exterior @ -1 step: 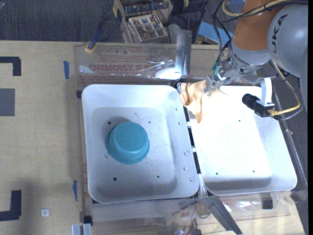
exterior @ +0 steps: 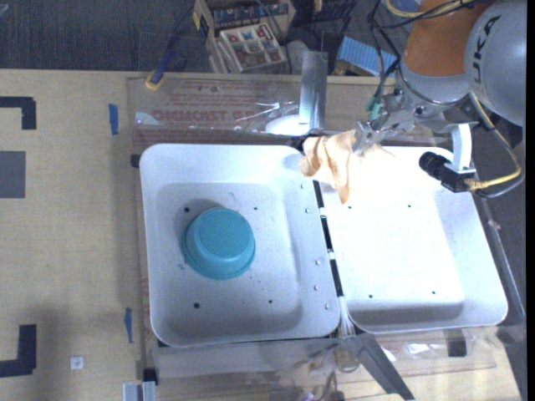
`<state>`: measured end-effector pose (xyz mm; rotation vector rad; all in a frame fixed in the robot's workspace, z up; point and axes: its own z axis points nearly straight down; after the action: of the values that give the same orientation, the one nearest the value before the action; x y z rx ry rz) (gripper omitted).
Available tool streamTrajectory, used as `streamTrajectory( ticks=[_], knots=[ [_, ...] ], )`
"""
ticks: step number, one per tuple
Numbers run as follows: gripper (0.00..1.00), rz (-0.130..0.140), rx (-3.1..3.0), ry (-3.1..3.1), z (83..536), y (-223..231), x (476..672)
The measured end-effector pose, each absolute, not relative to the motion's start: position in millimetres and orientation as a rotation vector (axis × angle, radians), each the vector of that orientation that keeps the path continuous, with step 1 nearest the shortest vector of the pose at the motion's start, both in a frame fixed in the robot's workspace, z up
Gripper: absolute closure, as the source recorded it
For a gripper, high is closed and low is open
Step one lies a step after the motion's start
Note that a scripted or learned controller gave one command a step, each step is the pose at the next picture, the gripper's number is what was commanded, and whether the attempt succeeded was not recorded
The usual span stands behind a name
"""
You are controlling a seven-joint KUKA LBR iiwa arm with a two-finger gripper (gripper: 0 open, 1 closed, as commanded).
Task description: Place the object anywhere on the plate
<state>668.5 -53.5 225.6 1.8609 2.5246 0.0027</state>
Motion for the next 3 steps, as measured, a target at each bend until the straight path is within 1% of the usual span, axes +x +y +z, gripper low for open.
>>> streamTrajectory(
  ticks=[1,2,3],
  knots=[
    [1.00,0.000,1.329,2.846,218,-10,663.6],
    [1.00,0.003,0.740,3.050,221,34,649.1],
    [1.00,0.004,0.126,3.137,215,78,644.8]
  ],
)
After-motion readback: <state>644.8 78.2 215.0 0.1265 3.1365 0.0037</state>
